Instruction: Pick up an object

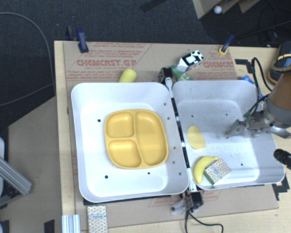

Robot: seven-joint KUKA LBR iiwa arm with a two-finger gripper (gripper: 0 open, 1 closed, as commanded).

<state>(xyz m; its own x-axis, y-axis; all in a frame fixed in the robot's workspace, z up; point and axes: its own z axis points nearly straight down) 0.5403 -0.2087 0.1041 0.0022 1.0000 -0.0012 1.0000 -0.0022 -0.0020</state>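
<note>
- While the arm (281,101) is reaching in from the right side, the gripper (234,129) is hanging low over the right bin (218,93), and nothing is showing between its fingers.
- Whether these fingers are spread or pressed together, I cannot tell, because they are looking only as a small grey shape.
- To the left of the gripper and a little toward the front, a flat pale yellow piece (196,138) is lying on the floor of the same bin, near but apart from the gripper.
- Further toward the front and left of the gripper, a banana (202,167) is lying by the front wall of this bin.
- A small printed box (217,171) is touching the banana on its right side, well apart from the gripper.
- Far to the left of the gripper, a yellow divided plate (136,138) is resting in the middle of the left bin (87,130).
- Behind the bins, to the left and back from the gripper, a small yellow object (127,75) is lying on the bench board (63,106).
- Also behind the right bin, a black and white toy (191,59) is standing on the board.
</note>
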